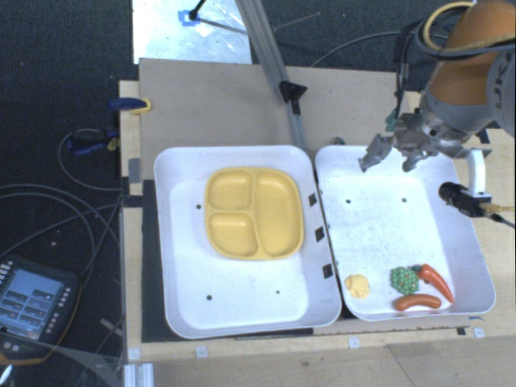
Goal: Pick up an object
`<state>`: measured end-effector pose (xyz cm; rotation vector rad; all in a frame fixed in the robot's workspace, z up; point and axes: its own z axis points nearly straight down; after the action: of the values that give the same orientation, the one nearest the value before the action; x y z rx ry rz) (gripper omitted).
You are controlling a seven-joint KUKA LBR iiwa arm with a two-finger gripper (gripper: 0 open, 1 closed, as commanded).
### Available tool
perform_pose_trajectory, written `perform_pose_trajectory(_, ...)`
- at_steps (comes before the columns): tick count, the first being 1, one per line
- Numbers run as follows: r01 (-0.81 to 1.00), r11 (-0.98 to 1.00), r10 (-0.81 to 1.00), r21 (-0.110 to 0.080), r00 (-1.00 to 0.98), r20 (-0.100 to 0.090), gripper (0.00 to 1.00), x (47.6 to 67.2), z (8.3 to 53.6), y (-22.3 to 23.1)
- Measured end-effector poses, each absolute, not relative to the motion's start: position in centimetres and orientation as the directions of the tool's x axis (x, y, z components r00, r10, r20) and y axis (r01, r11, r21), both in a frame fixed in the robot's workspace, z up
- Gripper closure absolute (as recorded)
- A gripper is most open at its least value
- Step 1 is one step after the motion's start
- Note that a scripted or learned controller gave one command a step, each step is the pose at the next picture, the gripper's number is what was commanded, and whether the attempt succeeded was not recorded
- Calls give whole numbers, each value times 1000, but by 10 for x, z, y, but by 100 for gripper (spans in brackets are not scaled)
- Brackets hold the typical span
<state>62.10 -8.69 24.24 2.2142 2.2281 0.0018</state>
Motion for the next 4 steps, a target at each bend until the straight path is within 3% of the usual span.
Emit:
perform_pose_trajectory(1,1000,5,1000,1,-5,1,0,621,243,-87)
perform_pose_trajectory(4,1000,1,1000,-4,-1,0,0,611,108,-92)
